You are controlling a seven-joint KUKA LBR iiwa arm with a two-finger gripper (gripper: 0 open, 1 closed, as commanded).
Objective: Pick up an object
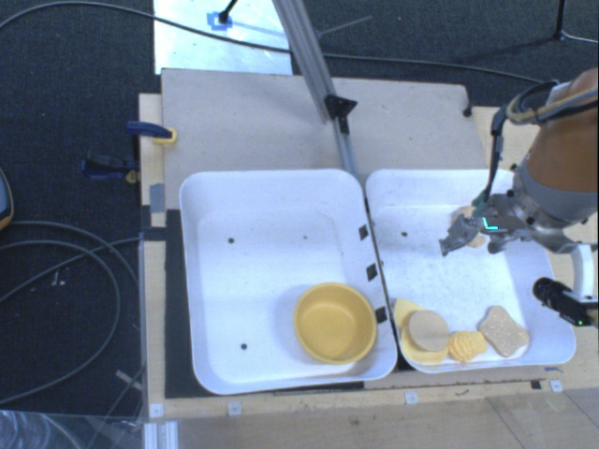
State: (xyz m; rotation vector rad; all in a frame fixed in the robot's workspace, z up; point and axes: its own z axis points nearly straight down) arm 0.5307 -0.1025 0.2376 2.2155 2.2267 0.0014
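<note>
The grey pincer (465, 235) hovered low in the right white bin (421, 204), grip state unclear; next, closing on an item.

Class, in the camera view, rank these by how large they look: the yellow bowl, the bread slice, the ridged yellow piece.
1. Yellow bowl, clearly the largest.
2. Bread slice.
3. Ridged yellow piece; it looks only a little smaller than the bread, so that order is unsure.
</note>
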